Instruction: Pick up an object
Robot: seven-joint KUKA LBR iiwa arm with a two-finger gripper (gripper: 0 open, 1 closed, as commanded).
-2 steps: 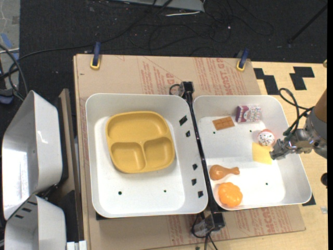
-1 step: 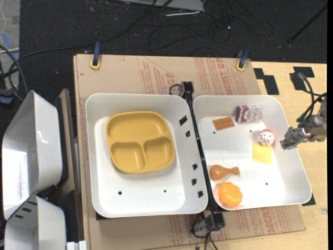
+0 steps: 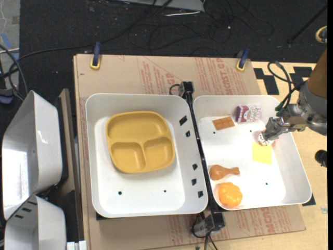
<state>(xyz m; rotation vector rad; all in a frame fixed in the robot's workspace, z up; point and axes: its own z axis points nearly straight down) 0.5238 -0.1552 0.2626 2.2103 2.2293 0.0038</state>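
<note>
The right bin (image 3: 291, 191) holds several small objects: a purple and white packet (image 3: 248, 113) at the back, a brown cracker (image 3: 223, 123) beside it, a yellow square (image 3: 262, 153), an orange drumstick (image 3: 223, 172) and an orange fruit (image 3: 230, 195) at the front. My gripper (image 3: 265, 138) reaches in from the right and hovers just above the yellow square's far edge, close to a small pinkish patch at its tip. Nothing shows between the fingers.
The left bin (image 3: 99, 191) carries a yellow divided tray (image 3: 139, 141). A black divider (image 3: 195, 150) runs between the bins. Orange clamps (image 3: 95, 62) (image 3: 242, 63) sit at the board's back edge. White containers (image 3: 28, 150) stand at far left.
</note>
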